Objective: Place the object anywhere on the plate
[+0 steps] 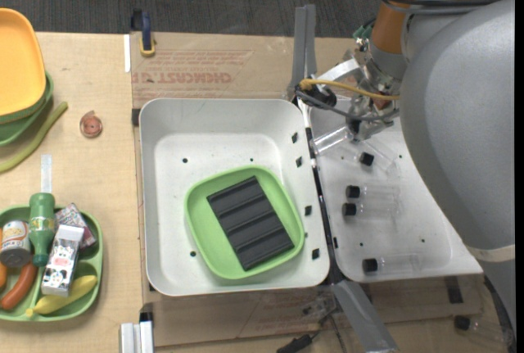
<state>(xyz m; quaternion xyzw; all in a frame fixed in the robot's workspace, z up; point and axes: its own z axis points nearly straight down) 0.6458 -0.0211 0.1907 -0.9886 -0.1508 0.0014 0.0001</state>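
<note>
Two bins on my bench. Left bin (164, 179): one green plate (201, 216) with a dark ribbed block (250, 222) lying on it. Right bin (426, 249): a few small black bits, the arm (458, 97) looming over it. Gripper (360, 118) at its top edge; I cannot tell its state. Far left, a green tray (90, 282) of toy food.
</note>
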